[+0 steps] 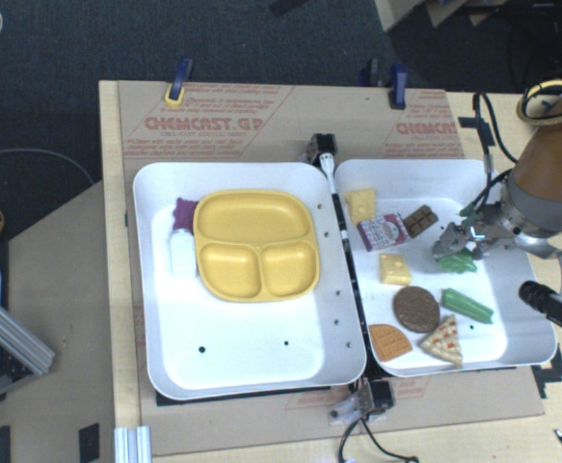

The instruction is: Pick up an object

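Note:
The right bin point(512, 350) holds several toy foods: a pale cheese cube point(361, 204), a pink packet point(382, 230), a chocolate bar point(419, 220), a cheese wedge point(394, 269), a round brown cookie point(416, 309), an orange waffle point(388, 341), a pizza slice point(443, 340) and a green pod point(467, 304). My gripper point(462, 242) hangs low at the bin's right side, directly over a second green piece point(460, 264). That piece is partly hidden beneath it, and I cannot see whether it is held.
The left bin point(155, 287) carries a yellow divided plate point(256, 242) and a purple-and-white bottle point(181, 234) along its left wall. A black clamp point(323, 149) sits between the bins at the back. The arm's orange band point(550, 167) rises at the right.

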